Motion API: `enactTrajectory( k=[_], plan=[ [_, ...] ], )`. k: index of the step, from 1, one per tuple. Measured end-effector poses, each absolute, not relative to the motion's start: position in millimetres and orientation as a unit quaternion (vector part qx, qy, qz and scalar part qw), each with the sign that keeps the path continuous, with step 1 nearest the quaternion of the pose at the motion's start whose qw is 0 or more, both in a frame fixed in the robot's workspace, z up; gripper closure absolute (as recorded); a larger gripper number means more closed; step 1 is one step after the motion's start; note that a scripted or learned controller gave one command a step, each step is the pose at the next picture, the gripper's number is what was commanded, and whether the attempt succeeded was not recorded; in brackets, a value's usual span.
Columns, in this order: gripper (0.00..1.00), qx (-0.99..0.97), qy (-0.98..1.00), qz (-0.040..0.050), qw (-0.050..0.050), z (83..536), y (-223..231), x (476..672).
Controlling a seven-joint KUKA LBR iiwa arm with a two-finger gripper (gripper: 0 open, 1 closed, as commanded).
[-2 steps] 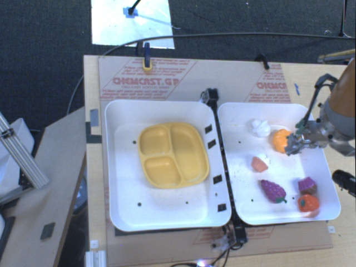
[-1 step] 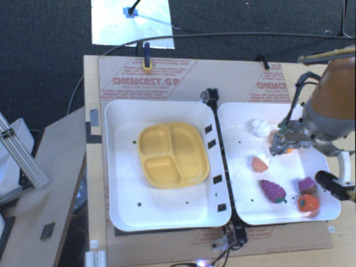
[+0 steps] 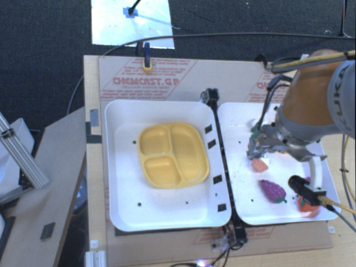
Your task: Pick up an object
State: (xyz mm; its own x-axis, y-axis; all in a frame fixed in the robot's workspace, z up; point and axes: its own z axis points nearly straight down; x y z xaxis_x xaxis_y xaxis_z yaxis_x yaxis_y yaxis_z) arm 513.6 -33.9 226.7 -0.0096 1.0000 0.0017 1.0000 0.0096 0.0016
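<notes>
Poised low over the orange piece [image 3: 259,164] in the right bin [image 3: 239,204] (nothing lifted yet); gripper [image 3: 257,152] grip state impossible to tell.

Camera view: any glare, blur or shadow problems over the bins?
Camera view: sharp enough overall. The yellow tray casts a soft shadow on the left bin. A shiny sheet beyond the bench glares bright. The arm is slightly soft, and shadow under it dims the end effector and the orange piece. The purple grapes are evenly lit.
</notes>
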Motion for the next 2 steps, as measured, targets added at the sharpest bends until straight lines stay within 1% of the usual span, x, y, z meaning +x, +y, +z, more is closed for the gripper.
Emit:
enactTrajectory(
  k=[1,2],
  plan=[
    [1.0,-0.704,-0.711,-0.0014,0.0,226.4,24.1,517.3],
    [1.0,-0.703,-0.711,-0.0008,0.001,222.2,84.8,501.0]
  ],
)
